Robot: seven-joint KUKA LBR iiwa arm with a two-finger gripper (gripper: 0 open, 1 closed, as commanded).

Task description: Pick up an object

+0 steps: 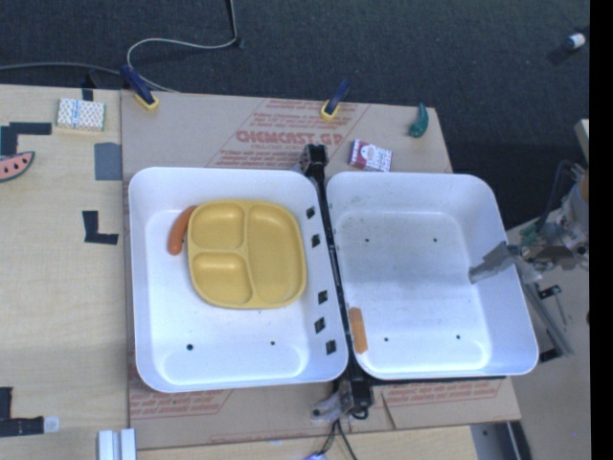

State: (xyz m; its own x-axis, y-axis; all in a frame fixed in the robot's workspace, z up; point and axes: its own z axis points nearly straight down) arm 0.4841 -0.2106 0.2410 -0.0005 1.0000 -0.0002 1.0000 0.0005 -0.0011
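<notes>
Bench (pixel 57 257): pale wood, with a brown cardboard sheet (pixel 287 127) under both bins.
Left bin (pixel 230 362): shallow, white, beside the right bin; black clips join them along the shared edge.
Right bin (pixel 421 209): white, floor slightly smudged grey.
Tray (pixel 247 254): yellow, three compartments, lying flat in the upper middle of the left bin.
Arm (pixel 565 238): at the right edge, just outside the right bin's right wall.
Gripper (pixel 490 264): a grey tip reaches over the right rim of the right bin, pointing left, above the bin floor; nothing seen in it. Whether the tips are apart or together cannot be told.
Sausage (pixel 178 231): orange, in the left bin, lying against the tray's left edge, well apart from the gripper.
Stick (pixel 357 329): small, orange, in the right bin's lower left corner by the wall, well apart from the gripper.
Packet (pixel 369 155): red and white, on the cardboard just above the right bin.
</notes>
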